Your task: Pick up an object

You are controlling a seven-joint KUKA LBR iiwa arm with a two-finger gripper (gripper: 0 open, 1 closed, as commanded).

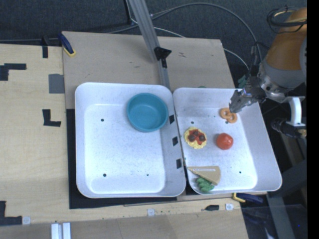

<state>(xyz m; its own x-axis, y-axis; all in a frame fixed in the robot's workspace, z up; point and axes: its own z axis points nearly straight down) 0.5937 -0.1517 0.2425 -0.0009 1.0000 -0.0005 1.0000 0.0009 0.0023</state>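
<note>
In the right bin [249, 180] lie an orange pretzel [229, 116], a red tomato [225, 141], a small round pizza [195, 138] with red and yellow topping, and a tan sandwich wedge [208, 174] beside a bit of green lettuce [204, 184]. My gripper [236, 105] hangs over the bin's far right part, its tip just above and right of the pretzel. Nothing shows between its fingers.
A blue bowl [147, 112] sits at the far side of the left bin [99, 178]. A slanted metal pole [149, 34] runs down to the divide between the bins. Cables loop across the bench at the back right.
</note>
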